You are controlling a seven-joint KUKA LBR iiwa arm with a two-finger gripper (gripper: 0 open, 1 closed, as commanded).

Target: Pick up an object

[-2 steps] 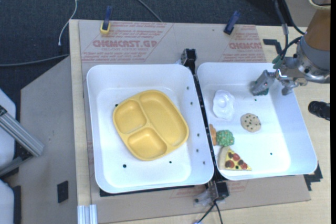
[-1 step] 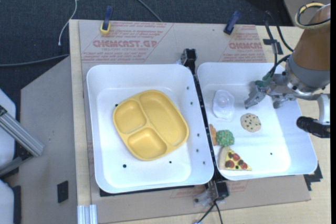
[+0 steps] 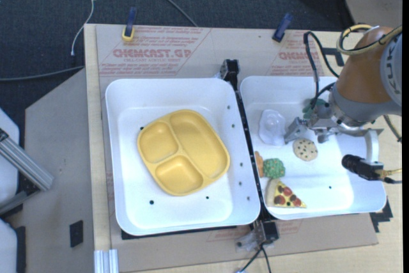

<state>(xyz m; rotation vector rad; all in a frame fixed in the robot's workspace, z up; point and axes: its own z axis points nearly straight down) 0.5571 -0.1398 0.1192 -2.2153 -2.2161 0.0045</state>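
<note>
Pizza slice (image 3: 285, 195), a toy one, lies closest to the viewer near the front edge of the right bin (image 3: 339, 198), yet the action is further back, where the gripper (image 3: 305, 131) sits low over that bin's middle. Whether its fingers are spread or pressed together I cannot tell; the metal parts blur against the white floor. No object is visibly caught between them, so I judge the pick as not yet done: the reach down looks made, while the closing and lifting are left. Just below the gripper lies a cookie (image 3: 305, 149), flat and round, so it has no long axis or pointing direction to speak of. Left of the gripper stands a clear cup (image 3: 271, 125), hard to read in outline. Further forward sits a green broccoli piece (image 3: 274, 167) with a thin orange piece (image 3: 259, 163) beside it. The pizza slice points its tip toward the back left, its crust toward the front right. In the left bin (image 3: 121, 137) rests 1 yellow divided plate (image 3: 183, 151), on the worktop (image 3: 160, 45).
</note>
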